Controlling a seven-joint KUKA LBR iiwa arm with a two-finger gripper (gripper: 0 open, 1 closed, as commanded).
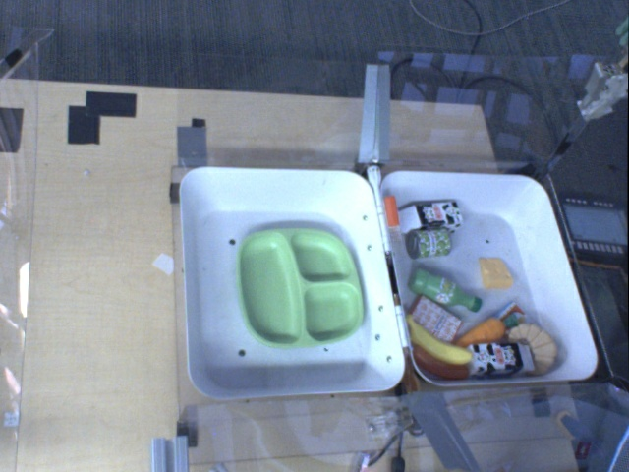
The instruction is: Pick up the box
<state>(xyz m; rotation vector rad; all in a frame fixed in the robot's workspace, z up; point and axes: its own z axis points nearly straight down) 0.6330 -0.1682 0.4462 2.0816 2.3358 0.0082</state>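
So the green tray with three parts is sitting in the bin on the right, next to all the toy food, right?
Not quite. In the camera view the green tray with three parts sits in the left bin. The toy food, like the banana and green bottle, is in the right bin.

Showed a green tray (299, 286) in the left bin (201, 362); held a box (434, 318), banana (432, 343) and bottle (444, 289) in the right bin (550, 224).
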